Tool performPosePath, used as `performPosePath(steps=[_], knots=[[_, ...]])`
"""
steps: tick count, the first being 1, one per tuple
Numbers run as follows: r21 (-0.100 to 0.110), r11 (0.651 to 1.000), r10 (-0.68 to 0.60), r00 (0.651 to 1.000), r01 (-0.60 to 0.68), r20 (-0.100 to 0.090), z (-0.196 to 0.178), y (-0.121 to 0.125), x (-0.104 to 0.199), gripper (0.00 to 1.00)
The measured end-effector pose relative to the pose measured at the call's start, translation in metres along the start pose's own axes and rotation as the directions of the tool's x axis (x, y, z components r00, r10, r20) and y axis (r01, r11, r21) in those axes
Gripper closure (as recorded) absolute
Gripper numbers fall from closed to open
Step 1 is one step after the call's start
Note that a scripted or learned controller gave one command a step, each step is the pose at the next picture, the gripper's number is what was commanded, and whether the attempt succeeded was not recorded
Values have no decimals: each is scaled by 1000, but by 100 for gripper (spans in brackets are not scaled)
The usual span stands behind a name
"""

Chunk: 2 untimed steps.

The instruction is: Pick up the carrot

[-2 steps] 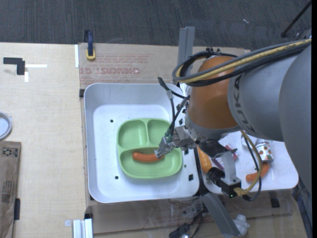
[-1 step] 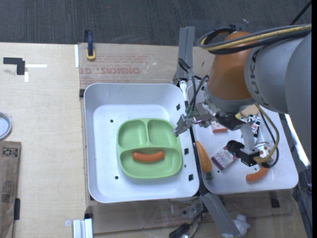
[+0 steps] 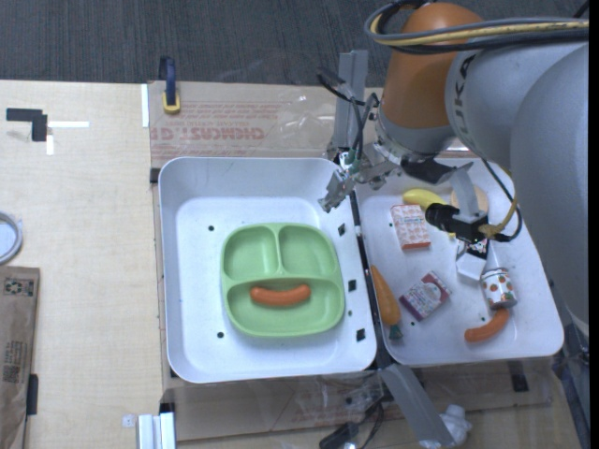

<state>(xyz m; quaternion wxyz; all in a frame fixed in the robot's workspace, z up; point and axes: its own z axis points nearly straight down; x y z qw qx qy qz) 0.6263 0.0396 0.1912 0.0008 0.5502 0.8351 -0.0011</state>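
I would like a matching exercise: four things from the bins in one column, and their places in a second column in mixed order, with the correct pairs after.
Things:
1. carrot
2. hot dog
3. gripper
4. can

Places:
A. in the green plate's front compartment
B. above the wall between the two bins, near the back
C. along the right bin's left wall
D. at the right side of the right bin

Pairs: 1-C, 2-A, 3-B, 4-D
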Motion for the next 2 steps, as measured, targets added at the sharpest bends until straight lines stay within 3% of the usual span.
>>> performPosePath(steps=[1,2], knots=[[0,994,-112,994,112,-2,0,-61,24,0],[-3,932,-363,932,363,1,-24,-10,20,0]])
